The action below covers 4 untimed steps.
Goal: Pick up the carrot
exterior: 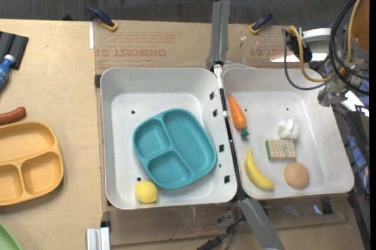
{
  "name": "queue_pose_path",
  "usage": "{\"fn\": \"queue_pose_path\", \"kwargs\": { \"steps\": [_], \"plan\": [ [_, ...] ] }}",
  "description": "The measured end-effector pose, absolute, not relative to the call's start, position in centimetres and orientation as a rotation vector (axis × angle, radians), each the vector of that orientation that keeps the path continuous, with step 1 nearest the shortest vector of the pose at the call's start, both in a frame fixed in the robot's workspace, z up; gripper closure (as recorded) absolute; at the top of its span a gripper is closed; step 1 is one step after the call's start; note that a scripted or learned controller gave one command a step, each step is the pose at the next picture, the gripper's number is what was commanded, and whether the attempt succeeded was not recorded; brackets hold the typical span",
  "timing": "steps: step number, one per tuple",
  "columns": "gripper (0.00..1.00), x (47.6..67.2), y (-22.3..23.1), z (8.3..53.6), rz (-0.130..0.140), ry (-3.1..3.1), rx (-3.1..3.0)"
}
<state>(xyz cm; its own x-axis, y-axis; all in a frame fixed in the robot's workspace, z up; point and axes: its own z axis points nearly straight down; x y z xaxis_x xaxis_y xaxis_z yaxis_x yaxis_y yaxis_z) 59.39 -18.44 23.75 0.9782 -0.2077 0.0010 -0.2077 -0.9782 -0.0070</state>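
Note:
The carrot (237,112) is orange with a small green stem end. It lies in the right bin (317,107), close against the bin's left wall, with the stem pointing toward the front. My arm hangs over the right bin's far right edge, wrapped in cables. Its gripper (336,92) sits low there, well to the right of the carrot and apart from it. Nothing shows in its grasp.
The right bin also holds a banana (257,171), a green-and-tan sponge (281,149), a small white object (287,128) and a tan egg-shaped item (296,175). The left bin (117,96) holds a teal divided plate (174,148) and a lemon (146,191). An orange tray (26,164) lies on the bench at left.

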Motion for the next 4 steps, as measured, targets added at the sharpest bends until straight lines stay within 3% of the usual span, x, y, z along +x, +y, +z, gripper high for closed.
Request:
{"fn": "queue_pose_path", "kwargs": {
  "steps": [1, 2, 3, 4],
  "plan": [
    [1.0, 53.4, -20.8, 34.0, -0.005, 0.381, -3.109],
    [1.0, 55.4, -19.7, 24.3, 0.006, 0.368, -3.113],
    [1.0, 51.0, -22.2, 40.5, -0.008, 0.406, -3.104],
    [1.0, 51.7, -22.0, 27.2, 0.005, 0.407, -3.107]
  ]
}}
